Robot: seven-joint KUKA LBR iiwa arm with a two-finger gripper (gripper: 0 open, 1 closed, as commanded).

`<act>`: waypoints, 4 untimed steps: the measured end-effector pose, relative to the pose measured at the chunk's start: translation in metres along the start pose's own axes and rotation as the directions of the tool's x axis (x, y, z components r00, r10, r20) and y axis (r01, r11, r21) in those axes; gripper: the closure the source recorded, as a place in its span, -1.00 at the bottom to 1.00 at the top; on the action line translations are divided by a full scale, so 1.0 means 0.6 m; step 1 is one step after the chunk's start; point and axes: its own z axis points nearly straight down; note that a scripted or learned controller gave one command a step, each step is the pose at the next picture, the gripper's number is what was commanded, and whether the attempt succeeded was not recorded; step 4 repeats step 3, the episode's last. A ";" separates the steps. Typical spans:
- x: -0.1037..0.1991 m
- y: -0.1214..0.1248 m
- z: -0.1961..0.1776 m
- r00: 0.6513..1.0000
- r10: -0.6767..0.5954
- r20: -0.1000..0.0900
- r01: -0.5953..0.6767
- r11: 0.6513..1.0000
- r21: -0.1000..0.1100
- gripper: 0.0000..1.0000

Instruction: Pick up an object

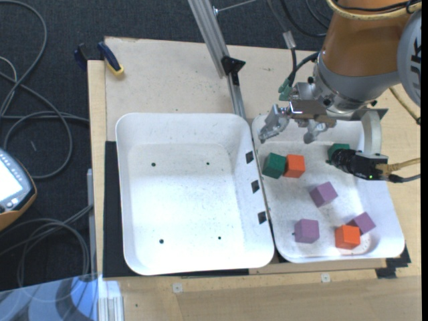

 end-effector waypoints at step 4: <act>0.066 0.193 -0.003 1.000 0.003 0.002 -0.003 1.000 -0.008 -1.00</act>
